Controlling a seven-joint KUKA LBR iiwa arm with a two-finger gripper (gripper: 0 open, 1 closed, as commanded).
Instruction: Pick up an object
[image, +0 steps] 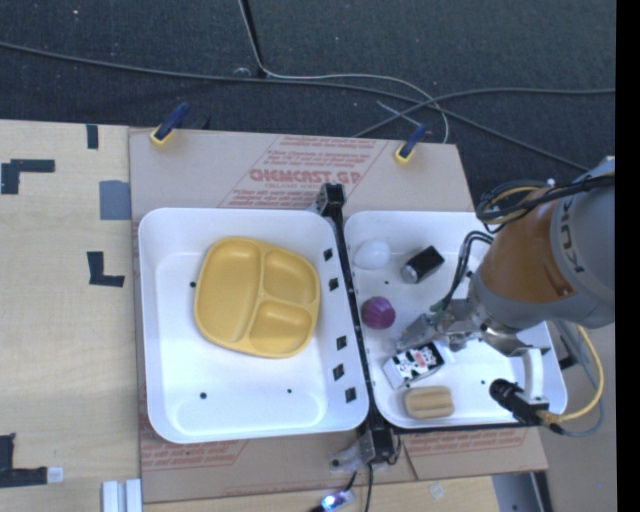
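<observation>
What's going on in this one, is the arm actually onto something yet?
The grey arm with the orange band reaches into the right white bin from the right. Its gripper sits low over a small black-and-white printed item, with a purple round object, a tan block, a small black box and a white ball nearby. Nothing is visibly held. The left white bin holds a yellow divided plate.

One fixed camera looks down at a slant from above on both shallow white bins (160, 330) on the table (60, 300).
</observation>
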